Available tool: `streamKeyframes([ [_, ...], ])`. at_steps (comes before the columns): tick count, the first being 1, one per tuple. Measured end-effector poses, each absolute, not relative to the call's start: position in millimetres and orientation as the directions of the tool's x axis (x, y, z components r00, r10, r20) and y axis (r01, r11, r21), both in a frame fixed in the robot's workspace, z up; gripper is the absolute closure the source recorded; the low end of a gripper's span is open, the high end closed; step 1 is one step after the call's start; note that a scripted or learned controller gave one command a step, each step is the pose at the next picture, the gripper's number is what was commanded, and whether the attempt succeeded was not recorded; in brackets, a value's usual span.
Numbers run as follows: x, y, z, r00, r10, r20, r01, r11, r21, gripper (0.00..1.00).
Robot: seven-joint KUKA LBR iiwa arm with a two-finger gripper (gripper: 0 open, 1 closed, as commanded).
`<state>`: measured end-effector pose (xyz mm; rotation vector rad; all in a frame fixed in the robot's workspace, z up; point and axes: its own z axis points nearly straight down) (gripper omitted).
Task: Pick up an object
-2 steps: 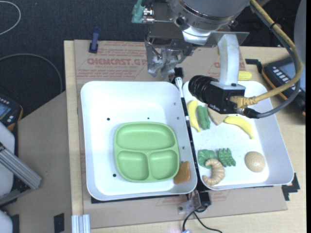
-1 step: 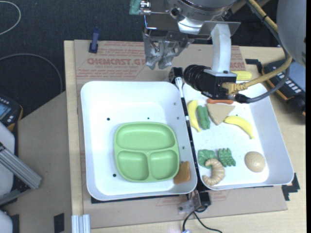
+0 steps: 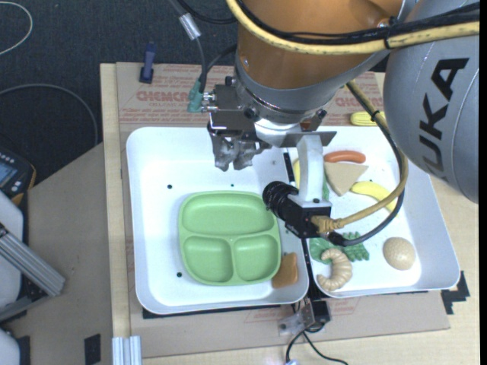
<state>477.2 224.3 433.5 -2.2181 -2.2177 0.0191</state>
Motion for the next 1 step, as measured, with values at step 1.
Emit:
streamKeyframes([
  [1,478.5,143.0,351.1,0.009,1.0,-0.004,1.0,-0.009,-0.01,1.0],
])
